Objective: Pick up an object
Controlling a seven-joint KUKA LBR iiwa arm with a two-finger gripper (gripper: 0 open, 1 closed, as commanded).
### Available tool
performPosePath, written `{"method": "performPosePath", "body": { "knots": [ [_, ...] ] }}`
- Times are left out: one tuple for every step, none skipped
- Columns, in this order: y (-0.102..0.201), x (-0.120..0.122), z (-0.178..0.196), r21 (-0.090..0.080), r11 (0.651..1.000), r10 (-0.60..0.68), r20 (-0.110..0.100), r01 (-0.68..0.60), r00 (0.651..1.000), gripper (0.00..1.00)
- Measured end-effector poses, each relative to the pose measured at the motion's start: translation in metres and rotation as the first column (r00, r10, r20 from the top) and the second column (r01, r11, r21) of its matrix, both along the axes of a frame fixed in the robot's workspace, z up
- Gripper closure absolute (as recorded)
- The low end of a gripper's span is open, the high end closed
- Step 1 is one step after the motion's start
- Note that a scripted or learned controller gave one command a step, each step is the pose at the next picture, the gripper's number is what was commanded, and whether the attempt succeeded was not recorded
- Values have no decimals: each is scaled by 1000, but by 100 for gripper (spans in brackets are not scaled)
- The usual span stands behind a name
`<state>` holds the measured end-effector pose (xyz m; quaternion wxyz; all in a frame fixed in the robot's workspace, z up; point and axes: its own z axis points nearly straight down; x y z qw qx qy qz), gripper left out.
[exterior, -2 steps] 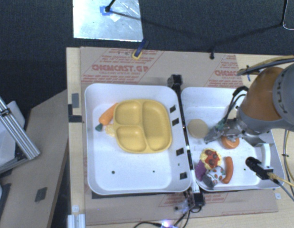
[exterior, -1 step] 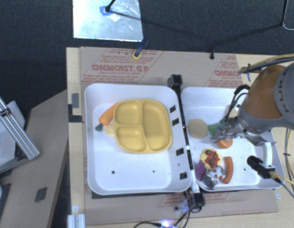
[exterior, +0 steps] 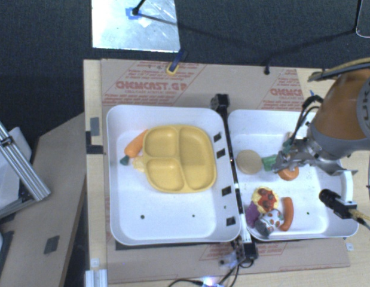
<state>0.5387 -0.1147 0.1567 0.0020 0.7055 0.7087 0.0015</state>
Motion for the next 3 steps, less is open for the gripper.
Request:
{"method": "performPosePath", "body": {
  "knots": [
    [-2,10,47,-1,1000,-1,2,1,1000,100],
    [-2,11,69,0,1000,-1,-1,1,1000,100],
    [39,52,78,1,1000,3,1,-3,1000,100]
  ]
}}
